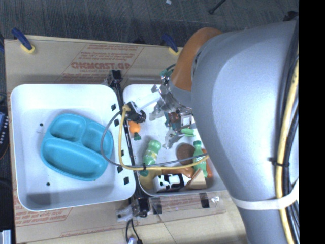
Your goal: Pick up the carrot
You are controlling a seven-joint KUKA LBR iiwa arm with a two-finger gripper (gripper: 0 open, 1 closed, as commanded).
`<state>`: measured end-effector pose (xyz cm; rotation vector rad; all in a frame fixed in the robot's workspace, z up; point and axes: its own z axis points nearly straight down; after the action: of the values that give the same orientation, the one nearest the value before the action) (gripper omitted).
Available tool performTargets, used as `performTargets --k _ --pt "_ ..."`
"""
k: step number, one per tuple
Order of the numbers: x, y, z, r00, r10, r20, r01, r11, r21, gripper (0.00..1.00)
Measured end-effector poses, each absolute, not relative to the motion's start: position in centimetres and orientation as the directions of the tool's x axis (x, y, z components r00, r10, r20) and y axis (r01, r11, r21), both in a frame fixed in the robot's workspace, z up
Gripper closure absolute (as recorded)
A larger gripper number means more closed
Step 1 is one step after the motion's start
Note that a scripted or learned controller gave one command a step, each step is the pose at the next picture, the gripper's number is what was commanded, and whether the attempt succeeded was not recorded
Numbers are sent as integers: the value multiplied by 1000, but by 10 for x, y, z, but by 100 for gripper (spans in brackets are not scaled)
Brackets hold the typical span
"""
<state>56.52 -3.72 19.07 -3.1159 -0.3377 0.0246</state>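
Note:
The carrot (134, 128), a small orange piece with a green tip, lies at the left edge of the right bin (147, 93), close to the divider. My gripper (173, 120) hangs over the middle of that bin, to the right of the carrot and apart from it. The big grey arm with its orange band (189, 60) covers the bin's right half. Nothing of the carrot is in the gripper.
A green bottle (151, 151), a brown round item (185, 150), a green piece (188, 132) and a black-and-white toy (170, 182) lie in the right bin. A yellow cable (121, 146) loops over the divider. The left bin (25, 136) holds a blue divided plate (76, 145).

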Motion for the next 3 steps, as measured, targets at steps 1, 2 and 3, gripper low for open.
performTargets --k 1,2,3 --pt "565 -38 191 977 213 -15 213 -977 -8 0" --pt "565 -38 191 977 213 -14 213 -977 -8 0" --pt "572 -91 90 978 211 -11 211 -978 -5 0"
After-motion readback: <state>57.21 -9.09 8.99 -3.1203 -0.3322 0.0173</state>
